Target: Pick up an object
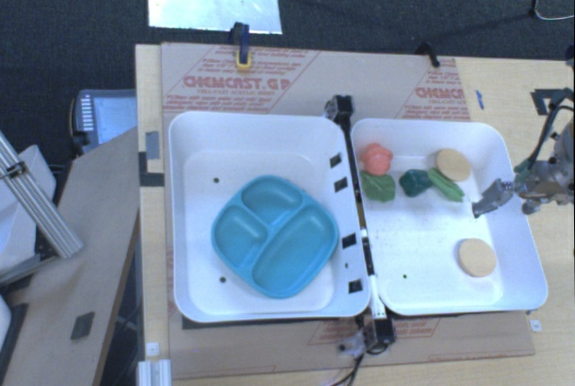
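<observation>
The right bin (517,285) holds several small items. An orange-pink ball (376,158) lies at its back left, with a green lump (378,188) just in front of it. A dark teal piece (414,183) and a green piece (446,185) sit mid-back, beside a tan round piece (453,164). Another tan disc (477,257) lies alone at the front right. My gripper (490,198) hovers at the bin's right side, right of the green piece and behind the tan disc, and I see nothing held in it.
The left bin (193,196) carries a blue divided plate (274,235). A black clip strip (352,196) runs along the joint between the bins. The arm (548,178) reaches in over the right rim. Cardboard (269,79) lies under both bins.
</observation>
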Robot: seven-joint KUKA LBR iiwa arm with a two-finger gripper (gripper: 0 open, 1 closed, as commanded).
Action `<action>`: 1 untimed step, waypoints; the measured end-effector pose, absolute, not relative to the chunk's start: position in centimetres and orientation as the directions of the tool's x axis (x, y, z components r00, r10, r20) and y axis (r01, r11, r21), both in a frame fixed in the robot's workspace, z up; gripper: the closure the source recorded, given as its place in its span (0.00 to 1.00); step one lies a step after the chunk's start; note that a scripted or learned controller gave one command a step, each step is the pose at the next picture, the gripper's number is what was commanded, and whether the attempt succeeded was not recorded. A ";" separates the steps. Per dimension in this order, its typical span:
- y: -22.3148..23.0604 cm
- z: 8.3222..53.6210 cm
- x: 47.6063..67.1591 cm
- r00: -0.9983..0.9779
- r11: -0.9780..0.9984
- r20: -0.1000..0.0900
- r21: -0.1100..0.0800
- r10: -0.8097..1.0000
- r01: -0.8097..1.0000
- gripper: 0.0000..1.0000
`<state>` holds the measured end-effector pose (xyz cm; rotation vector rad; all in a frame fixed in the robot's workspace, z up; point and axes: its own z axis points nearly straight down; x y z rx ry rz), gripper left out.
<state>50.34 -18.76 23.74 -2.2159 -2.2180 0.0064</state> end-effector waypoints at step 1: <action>-18.7 24.2 50.6 -0.003 0.003 -0.001 0.001 1.000 1.000 0.00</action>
